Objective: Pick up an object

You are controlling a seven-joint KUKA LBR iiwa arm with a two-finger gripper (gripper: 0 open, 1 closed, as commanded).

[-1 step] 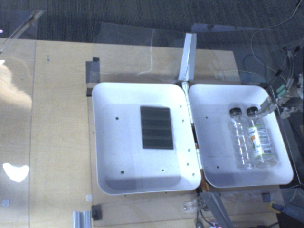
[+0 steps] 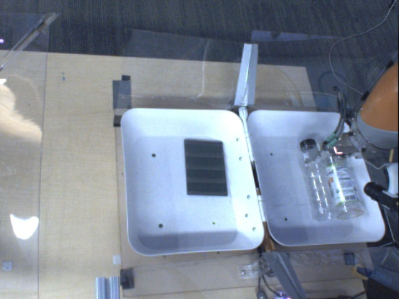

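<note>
Orange band and grey arm body enter at the right edge; the gripper (image 2: 340, 147) sits over the upper right part of the right bin (image 2: 280, 167), just beside the cap end of the bottle. Can't tell whether it is spread or closed; too small and partly masked by the wrist, and nothing is visibly between them.

Clear plastic bottle (image 2: 327, 182) lies on its side in the right bin, dark cap (image 2: 307, 145) pointing toward the far rim, base toward the near right corner. Transparent, ribbed body, some green and orange print on the side nearest the arm. It lies close to the bin's right wall, touching the floor.

Left bin (image 2: 143, 167) holds a dark rectangular block (image 2: 206, 167), flat, roughly centred, with ridged segments across it, well apart from the bottle.

A vertical metal strip (image 2: 246, 76) stands behind the seam between bins. Black cables (image 2: 355, 17) run top right. Wooden bench (image 2: 68, 167) underneath.
</note>
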